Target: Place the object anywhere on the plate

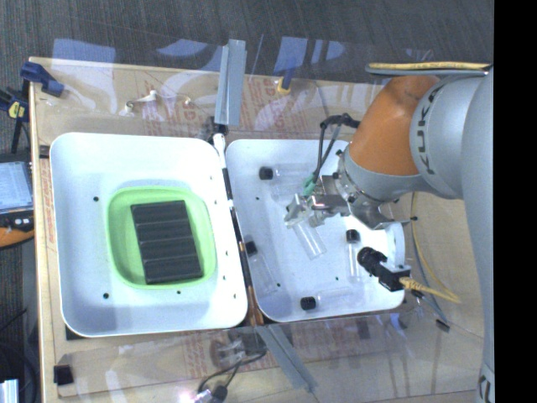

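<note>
Black, ridged and flat, the object [166,242] already lies on the green plate [120,217]; it looks stiff and light, best gripped across its long edges. Whether the claw [304,211] is clenched, I cannot tell.

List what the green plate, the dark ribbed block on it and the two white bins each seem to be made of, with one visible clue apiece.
Green plate: likely plastic, pale and slightly translucent, with soft rounded edges.
Dark ribbed block: probably rubber or matte plastic; dull charcoal surface, no glare.
White bins: seemingly moulded plastic, smooth and faintly glossy, with rounded corners.
</note>
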You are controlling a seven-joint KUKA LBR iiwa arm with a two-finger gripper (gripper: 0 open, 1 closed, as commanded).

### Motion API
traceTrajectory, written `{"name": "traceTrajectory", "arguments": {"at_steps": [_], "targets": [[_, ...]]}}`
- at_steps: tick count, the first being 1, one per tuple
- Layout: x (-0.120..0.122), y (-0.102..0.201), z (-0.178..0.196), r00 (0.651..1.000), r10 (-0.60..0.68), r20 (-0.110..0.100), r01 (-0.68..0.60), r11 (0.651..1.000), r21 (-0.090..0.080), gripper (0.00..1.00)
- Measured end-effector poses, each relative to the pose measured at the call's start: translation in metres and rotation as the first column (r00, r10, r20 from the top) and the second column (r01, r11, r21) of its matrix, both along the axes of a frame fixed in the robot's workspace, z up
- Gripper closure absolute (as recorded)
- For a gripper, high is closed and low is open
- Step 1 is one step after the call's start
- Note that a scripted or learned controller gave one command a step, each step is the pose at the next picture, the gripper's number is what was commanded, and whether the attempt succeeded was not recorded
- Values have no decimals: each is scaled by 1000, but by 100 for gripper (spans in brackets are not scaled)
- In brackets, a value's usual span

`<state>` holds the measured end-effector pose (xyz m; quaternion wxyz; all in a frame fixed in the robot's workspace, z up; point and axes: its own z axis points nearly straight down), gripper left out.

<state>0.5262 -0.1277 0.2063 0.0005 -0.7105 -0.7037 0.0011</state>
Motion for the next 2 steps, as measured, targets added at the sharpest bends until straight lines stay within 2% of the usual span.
{"name": "traceTrajectory", "arguments": {"at_steps": [1, 2], "targets": [[-17, 85, -8, 979, 202, -4, -202, 979, 3, 100], [-17, 84, -8, 979, 201, -4, -201, 979, 2, 0]]}}
